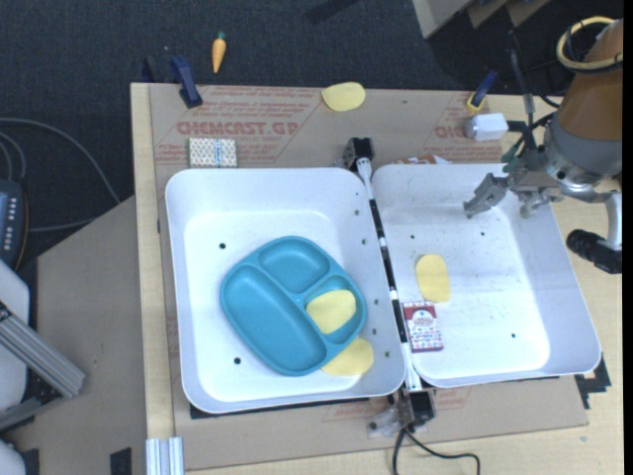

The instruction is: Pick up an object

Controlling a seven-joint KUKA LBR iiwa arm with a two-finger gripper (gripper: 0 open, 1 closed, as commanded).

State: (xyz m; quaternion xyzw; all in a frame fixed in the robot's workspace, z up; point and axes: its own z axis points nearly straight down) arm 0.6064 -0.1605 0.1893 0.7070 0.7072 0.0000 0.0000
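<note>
My gripper (509, 198) hovers over the back right part of the right bin (554, 334). Its fingers stand apart with nothing between them, so it is open. A yellow oval piece (432, 276) lies on the right bin's floor, left of and nearer than the gripper. A small red and white packet (422, 327) rests against that bin's left wall. In the left bin (198, 216) sits a blue divided plate (277, 310) with a yellow piece (331, 310) in one compartment. Another yellow piece (348, 357) lies beside the plate's front edge.
Behind the bins on the board lie a yellow disc (343, 96), a patterned packet (213, 151), a blue clamp (185, 82) and a white block (488, 125). A small carrot (219, 52) lies on the dark floor. A black clip (359, 151) joins the bins.
</note>
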